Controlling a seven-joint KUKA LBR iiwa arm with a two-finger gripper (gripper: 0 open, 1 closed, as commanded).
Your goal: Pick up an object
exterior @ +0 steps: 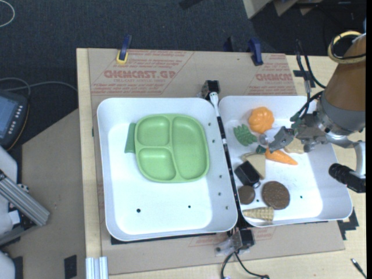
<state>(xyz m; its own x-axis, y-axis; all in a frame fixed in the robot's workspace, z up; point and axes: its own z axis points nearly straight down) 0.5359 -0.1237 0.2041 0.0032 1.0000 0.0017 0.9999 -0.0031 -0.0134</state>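
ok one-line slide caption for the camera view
Pincer above carrot in right bin; green tray in left bin.

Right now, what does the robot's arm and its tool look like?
The arm is grey with a broad orange-brown band above the wrist and a yellowish ring at its top. Black cables run along its left side. The tool is small, grey metal, with dark parts.

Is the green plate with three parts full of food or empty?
Empty. All three sections of the green plastic divided plate in the left white bin show bare green; the toy food lies in the right white bin.
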